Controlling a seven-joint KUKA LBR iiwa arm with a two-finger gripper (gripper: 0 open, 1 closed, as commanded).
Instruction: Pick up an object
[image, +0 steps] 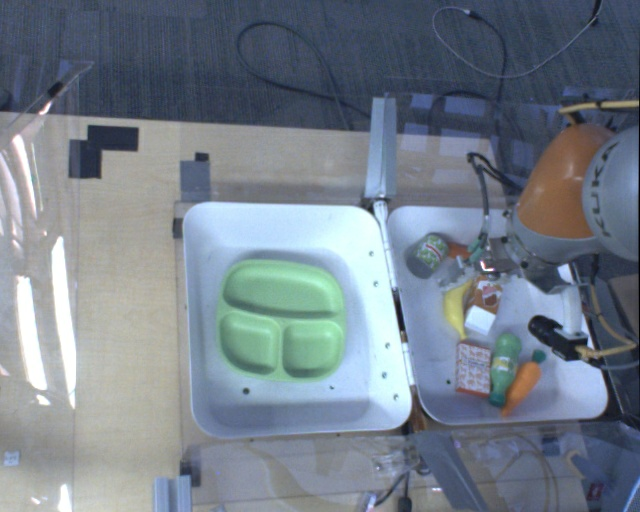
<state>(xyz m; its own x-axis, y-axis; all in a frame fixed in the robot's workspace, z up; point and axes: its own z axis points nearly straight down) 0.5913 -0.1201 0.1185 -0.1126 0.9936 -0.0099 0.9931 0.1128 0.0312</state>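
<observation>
Two white bins side by side on the bench. Left bin (200, 300) holds a green divided tray (283, 318), long compartment toward the far side, two small ones near side. Right bin (425, 385) has the clutter: small can (430, 253) lying at far-left w/ round end facing the camera; yellow banana (455, 308) mid-bin, long axis approx far-to-near; white block (480, 321) touching the banana's right side; red-orange carton (473, 367) just below it, long axis far-to-near; green bottle (503, 368) beside the carton, cap end toward far side; carrot (522, 385) tilted, tip toward near-left, touching the bottle. Arm in from right; gripper (483, 262) low over the bin's far part, btwn can and banana. Jaw state: can't tell.
</observation>
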